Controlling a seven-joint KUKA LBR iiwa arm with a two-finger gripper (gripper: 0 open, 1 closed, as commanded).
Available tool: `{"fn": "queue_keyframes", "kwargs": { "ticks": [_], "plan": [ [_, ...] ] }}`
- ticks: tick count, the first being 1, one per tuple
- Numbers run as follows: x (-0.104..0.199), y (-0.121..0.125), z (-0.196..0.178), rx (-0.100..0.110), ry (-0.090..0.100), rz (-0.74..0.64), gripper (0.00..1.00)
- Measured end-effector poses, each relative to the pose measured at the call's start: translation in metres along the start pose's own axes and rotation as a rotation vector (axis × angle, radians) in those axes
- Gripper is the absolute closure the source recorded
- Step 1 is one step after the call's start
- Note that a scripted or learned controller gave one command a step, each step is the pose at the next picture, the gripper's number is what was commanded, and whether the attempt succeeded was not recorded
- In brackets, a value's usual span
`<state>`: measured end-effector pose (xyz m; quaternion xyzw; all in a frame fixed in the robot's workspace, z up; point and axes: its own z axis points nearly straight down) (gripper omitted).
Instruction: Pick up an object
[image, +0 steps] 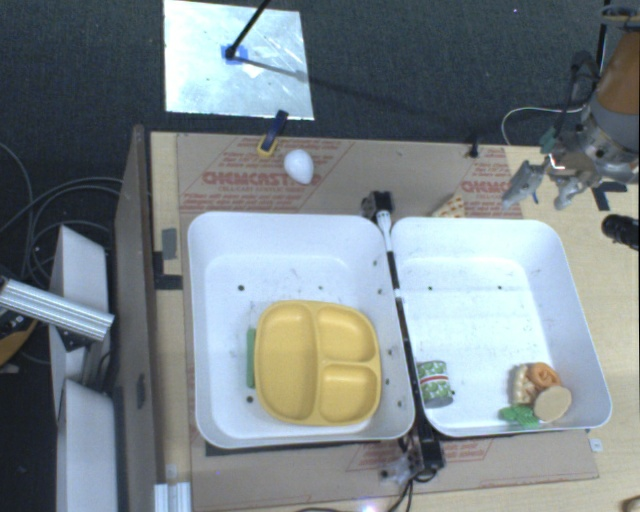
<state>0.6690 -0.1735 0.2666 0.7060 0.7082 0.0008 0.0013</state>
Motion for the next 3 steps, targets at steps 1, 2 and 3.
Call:
{"fn": "queue_keyframes", "kwargs": {
  "ticks": [1,2,3],
  "plan": [
    [-0.035,-0.042,0.073,0.007,0.001,0.005,0.0],
    [0.005,-0.047,0.188,0.006,0.003,-0.003,0.0],
    [0.002,-0.044,0.171,-0.003,0.0,-0.002,1.0]
  ]
}}
